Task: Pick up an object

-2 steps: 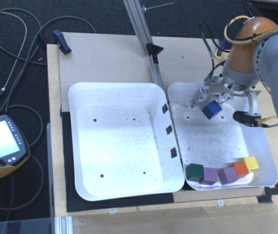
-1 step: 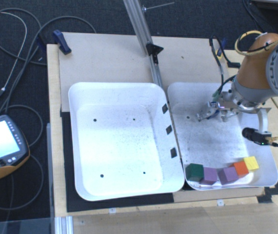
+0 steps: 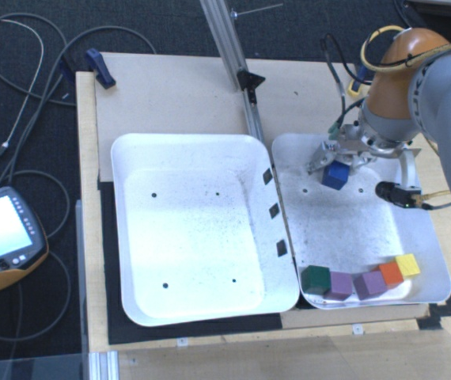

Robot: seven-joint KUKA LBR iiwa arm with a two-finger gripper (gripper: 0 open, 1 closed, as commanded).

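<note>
Gripping a blue cube (image 3: 335, 175), the end effector (image 3: 335, 161) hangs over the far part of the right bin (image 3: 423, 236), its metal fingers (image 3: 320, 161) closed narrowly on the cube's top. The cube sits tilted between them, and whether its lower corner touches the bin floor I cannot tell from where I stand. The grey arm (image 3: 439, 93) comes in from the right edge of the tabletop (image 3: 170, 93), bends down at the orange band (image 3: 399, 54) and points its wrist toward the bin's far left corner. A yellow cable loops over the orange band, and a black fitting (image 3: 396, 192) juts out just beside the end effector on its right.

Along the near edge of the right bin lie five more blocks in a curved row, each touching or nearly touching the next: a green cube (image 3: 316, 278) nearest the bin's near left corner, then a purple block (image 3: 340, 284), another purple block (image 3: 370, 283), an orange cube (image 3: 391, 273) and a yellow cube (image 3: 407, 264). They are well apart from the held cube. The left bin (image 3: 130, 165) lies just beside the right one, with small black tabs along their shared edge.

Farther back, a slanted aluminium rail (image 3: 221, 30) rises from the far side of the tabletop between the bins. A blue clamp (image 3: 100, 67) sits at the far left corner. Off the left edge, a teach pendant (image 3: 4, 236) rests on the dark floor among grey cables.
</note>
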